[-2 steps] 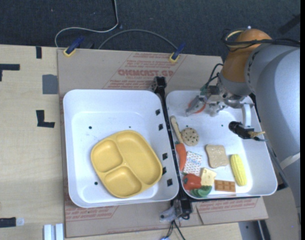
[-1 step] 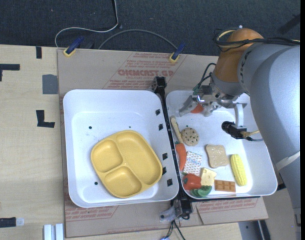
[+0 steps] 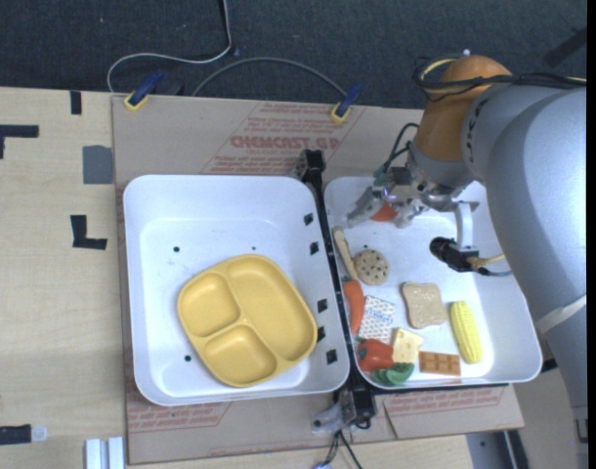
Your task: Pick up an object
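Note:
My gripper [image 3: 383, 208] hangs over the far left part of the right bin [image 3: 508, 306], fingers spread and pointing down. A small red-orange piece [image 3: 383, 214] shows between the fingers, and they are not closed on it. In front of the gripper lie a round cookie [image 3: 370, 265], a bread slice [image 3: 424, 304], a corn cob [image 3: 464, 330] and an orange carrot [image 3: 354, 306]. The grey arm comes in from the right and covers that bin's far right corner.
A yellow divided plate [image 3: 244, 318] lies in the left bin [image 3: 151, 213]. At the right bin's near end are a patterned cracker [image 3: 378, 315], a cheese cube [image 3: 406, 344], a brown wafer [image 3: 439, 363] and a red-and-green piece [image 3: 380, 360]. A wooden stick [image 3: 344, 254] lies by the divider.

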You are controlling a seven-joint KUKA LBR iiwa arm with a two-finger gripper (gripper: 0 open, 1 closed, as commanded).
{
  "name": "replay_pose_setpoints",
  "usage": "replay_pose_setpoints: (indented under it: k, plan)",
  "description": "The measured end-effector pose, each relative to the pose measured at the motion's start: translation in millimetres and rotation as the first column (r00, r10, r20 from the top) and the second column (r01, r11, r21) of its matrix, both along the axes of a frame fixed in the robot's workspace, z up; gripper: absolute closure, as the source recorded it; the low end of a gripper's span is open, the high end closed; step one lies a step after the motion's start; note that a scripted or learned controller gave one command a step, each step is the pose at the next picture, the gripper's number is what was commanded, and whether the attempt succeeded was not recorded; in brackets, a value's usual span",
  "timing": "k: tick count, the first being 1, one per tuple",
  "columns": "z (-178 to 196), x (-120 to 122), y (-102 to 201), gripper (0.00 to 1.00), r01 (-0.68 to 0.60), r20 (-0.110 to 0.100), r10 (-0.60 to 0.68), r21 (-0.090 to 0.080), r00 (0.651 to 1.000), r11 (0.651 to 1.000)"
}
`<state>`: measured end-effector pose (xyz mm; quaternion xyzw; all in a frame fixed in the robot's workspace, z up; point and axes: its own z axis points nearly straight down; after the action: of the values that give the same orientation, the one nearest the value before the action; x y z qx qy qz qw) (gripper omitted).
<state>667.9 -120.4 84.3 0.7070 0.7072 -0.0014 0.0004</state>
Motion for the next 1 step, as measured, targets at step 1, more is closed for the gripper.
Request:
replay_pose_setpoints:
  k: [1]
  plan:
    - [0.4,0.1,-18.7,0.0,0.001,0.001,-0.001,0.0,1.0,1.0]
